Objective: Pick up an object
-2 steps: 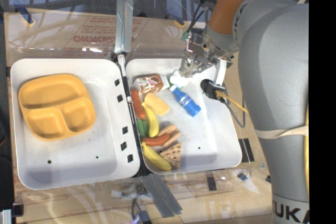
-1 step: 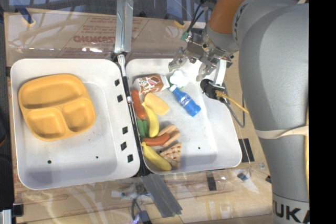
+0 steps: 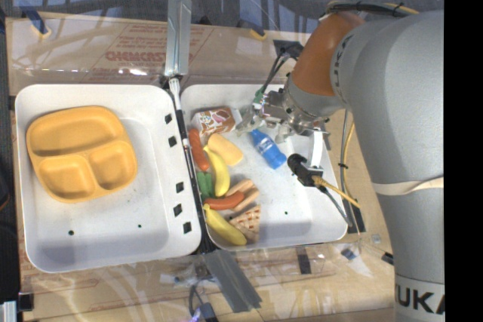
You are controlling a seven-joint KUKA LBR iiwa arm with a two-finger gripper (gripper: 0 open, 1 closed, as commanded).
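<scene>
Blue, the small bottle [image 3: 268, 148] lay tilted in your right bin [image 3: 326, 226], just beside the gripper [image 3: 266, 119], which hung over the bin's upper middle. Toy food [image 3: 223, 188] crowded its left side; a yellow divided tray [image 3: 78, 153] sat in the left bin [image 3: 98, 249].

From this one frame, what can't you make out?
- Gripper, camera view: fingers too small and tangled with the wrist hardware to read as open or shut.
- Blue bottle: its upper end sits under the gripper; contact unclear.
- Toy food pile along the right bin wall: items overlap, lower ones hidden.
- Packet: label too blurred to read.
</scene>
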